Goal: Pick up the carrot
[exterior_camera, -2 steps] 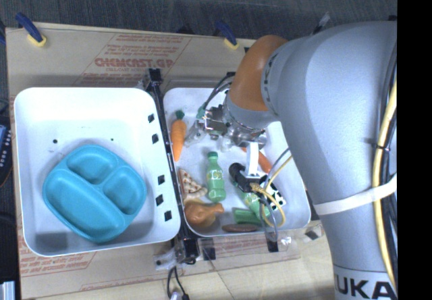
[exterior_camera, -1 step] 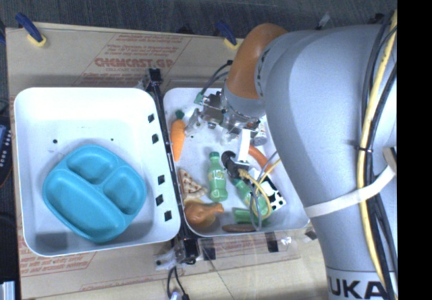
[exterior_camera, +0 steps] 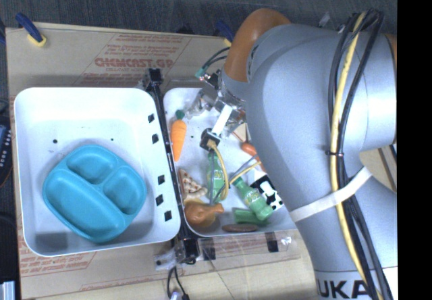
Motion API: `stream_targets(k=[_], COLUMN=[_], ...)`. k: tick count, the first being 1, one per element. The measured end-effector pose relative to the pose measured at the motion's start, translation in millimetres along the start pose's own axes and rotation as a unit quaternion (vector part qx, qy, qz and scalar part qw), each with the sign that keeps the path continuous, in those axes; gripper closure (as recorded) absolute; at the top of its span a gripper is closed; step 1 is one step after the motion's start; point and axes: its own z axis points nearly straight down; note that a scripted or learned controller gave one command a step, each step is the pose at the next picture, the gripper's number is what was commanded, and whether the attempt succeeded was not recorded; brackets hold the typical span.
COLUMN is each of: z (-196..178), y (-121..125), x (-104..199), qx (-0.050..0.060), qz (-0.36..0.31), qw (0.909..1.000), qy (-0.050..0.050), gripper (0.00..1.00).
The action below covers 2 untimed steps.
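An orange carrot (exterior_camera: 178, 139) with a green top lies in the right bin (exterior_camera: 177, 97), against its left wall near the back. The gripper (exterior_camera: 202, 104) hangs low over the back of that bin, just right of and above the carrot's green end. The arm's big grey body covers most of the bin's right half. Nothing shows between the gripper and the carrot.
The left bin (exterior_camera: 40, 109) holds a blue divided plate (exterior_camera: 94, 190). Toy food crowds the right bin's front: a pizza slice (exterior_camera: 192, 188), a green bottle (exterior_camera: 251, 200), a brown drumstick (exterior_camera: 202, 212), a sausage (exterior_camera: 239, 228) and a green pod (exterior_camera: 216, 177).
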Motion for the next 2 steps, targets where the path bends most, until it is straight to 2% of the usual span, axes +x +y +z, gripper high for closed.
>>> stream_targets(k=[1,2], z=[1.8,-8.5], y=[-16.6,-18.2], x=[-9.6,-7.1], qx=[0.004,0.009], qz=[0.103,0.098], qw=[0.9947,0.9951], qy=[-0.003,-0.003], gripper=[0.0,1.0])
